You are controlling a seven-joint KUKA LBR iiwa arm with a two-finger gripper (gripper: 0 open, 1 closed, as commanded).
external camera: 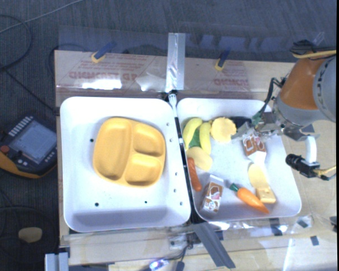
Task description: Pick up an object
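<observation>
Carrot (250,197) lying flat, long axis diagonal, green top upper-left

The worktop (73,66), a pale brown board, is seen bearing two shallow white bins side by side. The left bin (79,205) touches the right bin (288,205) along one edge. Behind the left bin, a clear sheet (110,75) is held to the board with blue-and-yellow clips (103,52).
</observation>
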